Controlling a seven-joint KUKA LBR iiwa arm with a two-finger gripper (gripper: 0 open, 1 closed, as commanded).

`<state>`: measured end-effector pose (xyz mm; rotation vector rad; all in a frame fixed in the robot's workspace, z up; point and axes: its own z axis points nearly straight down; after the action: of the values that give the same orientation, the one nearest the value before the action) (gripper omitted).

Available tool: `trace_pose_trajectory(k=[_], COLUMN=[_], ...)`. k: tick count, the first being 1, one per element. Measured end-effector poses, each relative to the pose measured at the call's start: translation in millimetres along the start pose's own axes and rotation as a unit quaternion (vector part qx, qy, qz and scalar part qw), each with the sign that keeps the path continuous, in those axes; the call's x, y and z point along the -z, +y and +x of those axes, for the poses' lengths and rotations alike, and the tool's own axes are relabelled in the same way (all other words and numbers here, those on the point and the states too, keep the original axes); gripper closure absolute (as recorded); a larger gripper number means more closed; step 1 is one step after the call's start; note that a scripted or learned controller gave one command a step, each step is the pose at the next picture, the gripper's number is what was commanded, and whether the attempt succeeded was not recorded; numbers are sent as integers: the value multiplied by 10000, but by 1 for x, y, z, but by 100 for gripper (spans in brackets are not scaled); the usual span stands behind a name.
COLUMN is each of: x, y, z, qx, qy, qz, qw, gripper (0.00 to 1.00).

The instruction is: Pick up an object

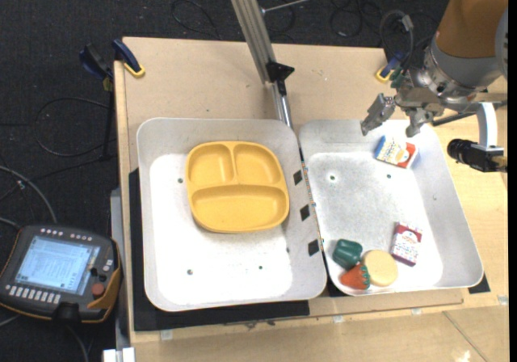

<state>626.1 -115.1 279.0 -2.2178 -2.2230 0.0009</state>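
As seen from the fixed overhead camera, the gripper (399, 115) hangs at the upper right of the frame, above the far edge of the right bin (355, 191), its two fingers spread apart with nothing between them. Nearest candidate is the small white carton (395, 151), lying just below the gripper in frame and slightly toward the near side; its long axis runs roughly left to right, tilted a little. Judgement: a short descent suffices.
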Motion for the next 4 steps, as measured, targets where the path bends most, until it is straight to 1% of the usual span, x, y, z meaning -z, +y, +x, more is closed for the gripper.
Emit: trace_pose_trajectory(k=[1, 2, 4], x=[0, -63, -150], y=[0, 4, 1], z=[0, 2, 1], qx=[1, -10, -14], qy=[-3, -2, -4], qz=[1, 25, 15], qw=[10000, 10000, 10000], gripper=[0, 0, 0])
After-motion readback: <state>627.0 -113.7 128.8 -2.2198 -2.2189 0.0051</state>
